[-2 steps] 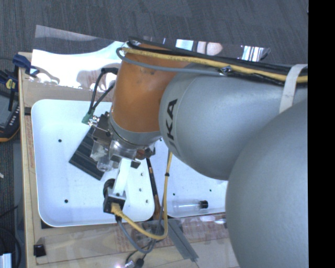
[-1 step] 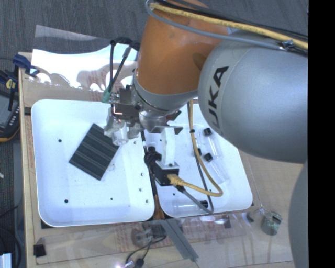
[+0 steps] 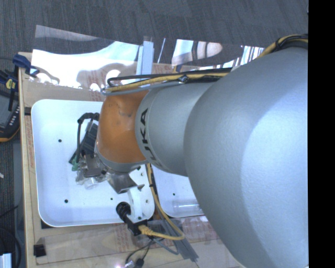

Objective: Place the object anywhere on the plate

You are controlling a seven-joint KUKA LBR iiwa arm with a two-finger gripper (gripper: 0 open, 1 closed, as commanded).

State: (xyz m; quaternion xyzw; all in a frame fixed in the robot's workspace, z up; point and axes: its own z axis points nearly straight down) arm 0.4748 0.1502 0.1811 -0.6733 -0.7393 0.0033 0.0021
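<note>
The arm [image 3: 220,136] reaches over the left white bin [image 3: 47,157], its end effector [image 3: 86,175] low above the bin floor. Whether it is open or closed cannot be told, and no object or plate can be made out; the arm's bulk hides the right bin beyond it. Advised: confirm a held object before travelling, then lower gently over the plate.

Dark grey carpet [image 3: 78,15] surrounds the wooden bench [image 3: 68,246].

A small greenish object [image 3: 76,166], mostly hidden and unclear, shows against the left bin's [image 3: 47,199] white floor.
</note>
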